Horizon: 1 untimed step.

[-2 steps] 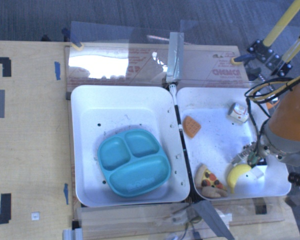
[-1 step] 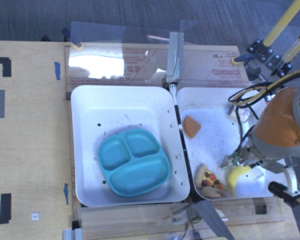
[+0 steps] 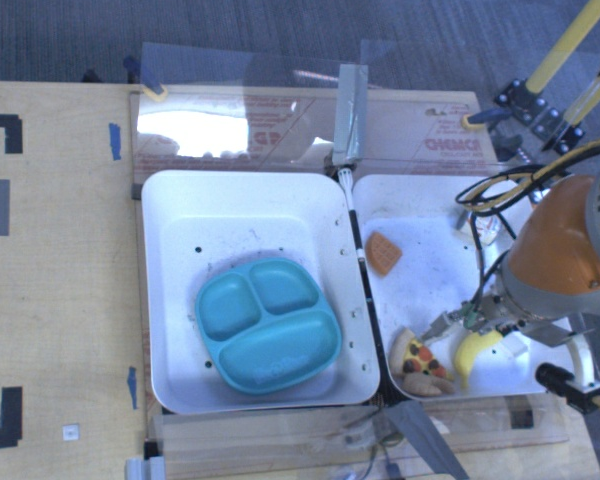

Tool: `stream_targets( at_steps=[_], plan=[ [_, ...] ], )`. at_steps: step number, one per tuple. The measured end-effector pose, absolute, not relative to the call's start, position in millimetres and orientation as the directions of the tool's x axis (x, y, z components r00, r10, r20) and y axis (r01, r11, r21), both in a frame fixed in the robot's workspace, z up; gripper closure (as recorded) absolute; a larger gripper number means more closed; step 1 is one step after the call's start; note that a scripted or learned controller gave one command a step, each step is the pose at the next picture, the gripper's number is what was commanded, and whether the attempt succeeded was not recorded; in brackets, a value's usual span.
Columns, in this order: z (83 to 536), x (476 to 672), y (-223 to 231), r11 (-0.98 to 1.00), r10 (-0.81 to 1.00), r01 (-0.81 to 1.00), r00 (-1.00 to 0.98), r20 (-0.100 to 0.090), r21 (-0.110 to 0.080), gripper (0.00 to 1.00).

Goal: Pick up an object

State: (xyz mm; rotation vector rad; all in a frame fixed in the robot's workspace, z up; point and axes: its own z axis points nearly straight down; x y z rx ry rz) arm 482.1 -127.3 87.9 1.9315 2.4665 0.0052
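I work over a pale wooden bench (image 3: 50, 268) with black corner marks and bits of blue tape, and beyond its far edge lies grey carpet (image 3: 280, 8). A clear plastic sheet (image 3: 240, 118) over a cardboard strip stands behind the bins.

Counting from the left: two white bins, one blue divided plate, one waffle piece, one pizza slice, one yellow lemon-like fruit.

The left bin (image 3: 170, 208) sits well away from my gripper, on the far side of the divider. In it lies the blue plate (image 3: 268, 324), three compartments, flat on the floor of the bin toward its near edge.

The right bin (image 3: 420, 198) is the one I am reaching into. The orange waffle piece (image 3: 384, 253) lies alone on its floor, left of my gripper and farther from the camera, apart from everything else. The pizza slice (image 3: 420, 360) lies at the bin's near edge, just left of my gripper. The yellow fruit (image 3: 477, 353) sits just beside the pizza, directly under my gripper.

My gripper (image 3: 467, 320) hangs low in the near right part of this bin, below my orange band (image 3: 560, 238), with cables looping above it. It is right at the top of the yellow fruit, but my wrist blocks the view, so I cannot tell whether it is parted or clenched, nor whether it grips anything.
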Motion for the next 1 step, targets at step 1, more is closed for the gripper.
stream_targets(
  at_steps=[1],
  plan=[
    [87.6, 482.2, -152.6, 0.232, 0.973, 0.973, -0.232, -0.003, 0.008, 0.00]
  ],
)
